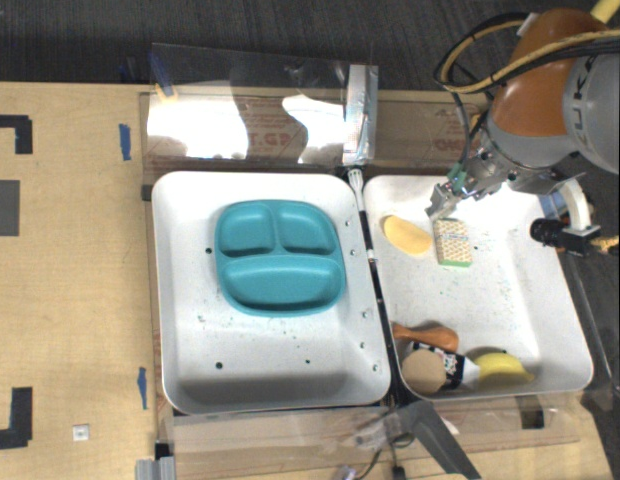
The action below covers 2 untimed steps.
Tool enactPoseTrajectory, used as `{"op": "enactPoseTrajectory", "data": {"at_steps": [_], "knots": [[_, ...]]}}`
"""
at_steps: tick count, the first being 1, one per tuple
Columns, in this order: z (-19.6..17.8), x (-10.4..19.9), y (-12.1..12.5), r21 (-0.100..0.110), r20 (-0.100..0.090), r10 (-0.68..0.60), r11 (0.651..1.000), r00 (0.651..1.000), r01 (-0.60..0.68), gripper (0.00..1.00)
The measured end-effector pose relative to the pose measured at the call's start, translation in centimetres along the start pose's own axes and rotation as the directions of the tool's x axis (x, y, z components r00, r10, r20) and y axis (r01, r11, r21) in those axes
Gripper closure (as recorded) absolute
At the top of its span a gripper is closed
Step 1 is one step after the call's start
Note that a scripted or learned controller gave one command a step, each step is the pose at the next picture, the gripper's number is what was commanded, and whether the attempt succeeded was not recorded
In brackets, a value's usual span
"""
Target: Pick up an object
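Bench first: two white bins side by side, the left bin [180,368] carrying a big teal tray [280,256] with three compartments, sitting flat near the middle. Nothing else in there but a few dark specks.

Now the right bin [535,308], and this is where the action is. The arm [550,88] comes in from the upper right, orange band and grey body bulking over the bin's far corner, cables looping off the top. Below it the gripper [448,196] hangs over the far-left part of the bin, right above a small speckled sponge [452,241].

The sponge looks to be lying on the bin floor, or just off it, its top edge meeting the gripper tip. Beside it, just to the left, a yellow piece [406,235], close to touching. I can't make out whether that claw has anything in it, so no call on a grasp.

Down at the near edge, a cluster well apart from the gripper: a brown strip [430,335], a tan ball [422,371], a black-and-white thing [453,368], a yellow lump [502,366], all crowded together.

So, progress: by my read nothing is clearly lifted. The arm is on target at the sponge; securing it and raising it clear remain.
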State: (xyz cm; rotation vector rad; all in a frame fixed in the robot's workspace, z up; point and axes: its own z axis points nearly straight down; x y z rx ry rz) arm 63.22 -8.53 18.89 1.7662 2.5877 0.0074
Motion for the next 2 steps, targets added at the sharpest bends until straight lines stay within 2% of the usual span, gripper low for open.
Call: {"op": "enactPoseTrajectory", "data": {"at_steps": [1,2], "knots": [[0.3,0.0,-0.2,0.006,-0.003,0.001,1.000,1.000,-0.001,0.00],[9.5,-2.7,-4.3,-0.008,0.003,0.277,0.961,0.961,-0.277,0.00]]}}
